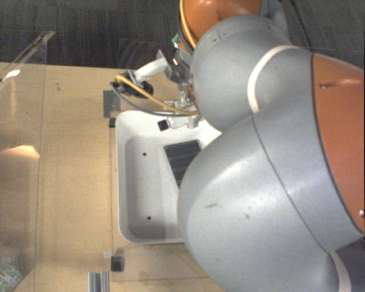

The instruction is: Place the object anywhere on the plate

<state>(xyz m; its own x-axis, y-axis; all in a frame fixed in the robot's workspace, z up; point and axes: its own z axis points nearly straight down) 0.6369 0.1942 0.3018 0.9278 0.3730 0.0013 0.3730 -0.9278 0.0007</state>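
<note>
Whether the jaws are being held open, closed or around anything cannot be told: the pale and metal wrist hardware is being seen under the orange band, just beyond the far rim of the bin, and its tip is not being made out. A yellow cable is being trailed from it over that rim. Much of the bin is being covered by the arm. On the bin floor a dark ribbed piece is lying, partly under the arm; whether it is the object or the plate cannot be told. A small black bit is sitting at the far rim. On the worktop, just off the bin's near corner, a small dark block is resting. By this view, no placing is being shown as done; the whole task is being judged as still open.
</note>
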